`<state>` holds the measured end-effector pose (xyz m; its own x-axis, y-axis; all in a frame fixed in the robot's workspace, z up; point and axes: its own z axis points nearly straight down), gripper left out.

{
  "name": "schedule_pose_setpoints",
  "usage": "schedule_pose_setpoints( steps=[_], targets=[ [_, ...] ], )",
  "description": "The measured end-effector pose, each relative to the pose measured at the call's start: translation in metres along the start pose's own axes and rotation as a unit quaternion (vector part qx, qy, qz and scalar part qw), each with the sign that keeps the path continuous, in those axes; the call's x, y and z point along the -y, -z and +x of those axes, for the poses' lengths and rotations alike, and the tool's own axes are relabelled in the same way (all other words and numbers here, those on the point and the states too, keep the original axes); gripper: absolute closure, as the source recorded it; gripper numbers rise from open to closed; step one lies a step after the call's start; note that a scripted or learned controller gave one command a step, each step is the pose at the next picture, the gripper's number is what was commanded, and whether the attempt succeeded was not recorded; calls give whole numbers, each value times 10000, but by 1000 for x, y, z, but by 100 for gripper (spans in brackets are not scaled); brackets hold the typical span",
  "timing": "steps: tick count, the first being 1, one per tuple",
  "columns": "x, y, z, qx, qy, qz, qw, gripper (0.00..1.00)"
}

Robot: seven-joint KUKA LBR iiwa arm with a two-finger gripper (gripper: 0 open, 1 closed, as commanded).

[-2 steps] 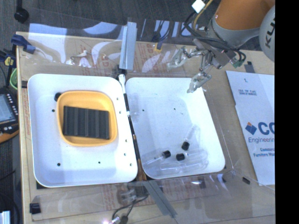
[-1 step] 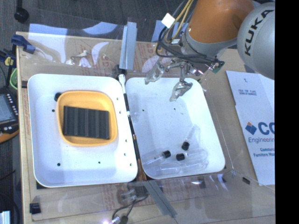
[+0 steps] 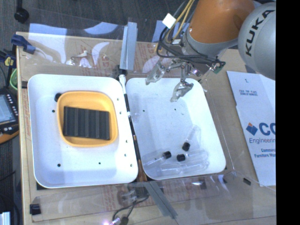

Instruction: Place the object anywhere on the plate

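Plate (image 3: 87,100): yellow-orange, with rounded corners, is seen in the left bin (image 3: 42,163); a dark ribbed insert (image 3: 87,123) is laid flat in its middle.
Objects (image 3: 180,159): several clear plastic tubes with black caps are found in the right bin (image 3: 154,121), gathered near its lower right corner. They are transparent and hard to separate by eye; three black caps are counted, close to each other. One tube is tilted up toward the bin's right wall, the others are laid along the lower edge.
Gripper (image 3: 168,81): is hung over the upper edge of the right bin, well apart from the tubes. Its two metal fingers (image 3: 182,89) are spread, and nothing is held between them.
Arm (image 3: 220,13): orange band and grey body are seen at upper right.
Paper sheet (image 3: 255,125): is laid right of the right bin.
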<state>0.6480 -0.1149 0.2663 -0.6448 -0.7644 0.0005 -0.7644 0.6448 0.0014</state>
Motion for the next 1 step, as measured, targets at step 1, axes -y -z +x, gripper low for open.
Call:
schedule_pose_setpoints(
  steps=[1],
  targets=[
    [0,0,0,0,0,0,10000,0]
  ],
)
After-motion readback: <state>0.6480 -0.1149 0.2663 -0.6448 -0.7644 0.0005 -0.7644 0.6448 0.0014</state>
